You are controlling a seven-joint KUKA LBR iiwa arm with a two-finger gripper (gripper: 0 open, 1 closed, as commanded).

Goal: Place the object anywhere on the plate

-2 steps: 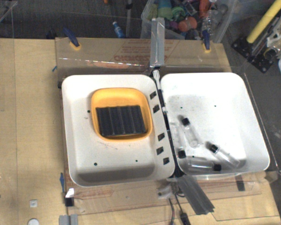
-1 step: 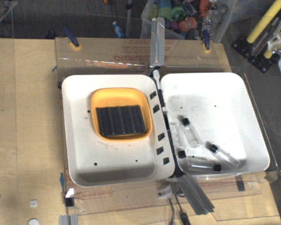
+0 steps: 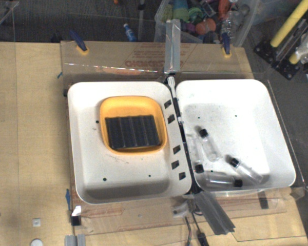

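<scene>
An orange-yellow plate (image 3: 131,104) with rounded corners rests in the left white bin (image 3: 84,152), a little left of the bin's middle. A dark, ribbed rectangular object (image 3: 132,131) lies flat on the plate, covering most of its floor and reaching toward its near rim.
The right white bin (image 3: 246,106) holds three clear tubes with black caps: one (image 3: 207,143) by the divider, one (image 3: 245,169) near the front, one (image 3: 222,180) along the front wall. A ridge with black tabs (image 3: 174,135) separates the bins. A box of coloured toys (image 3: 205,6) stands behind.
</scene>
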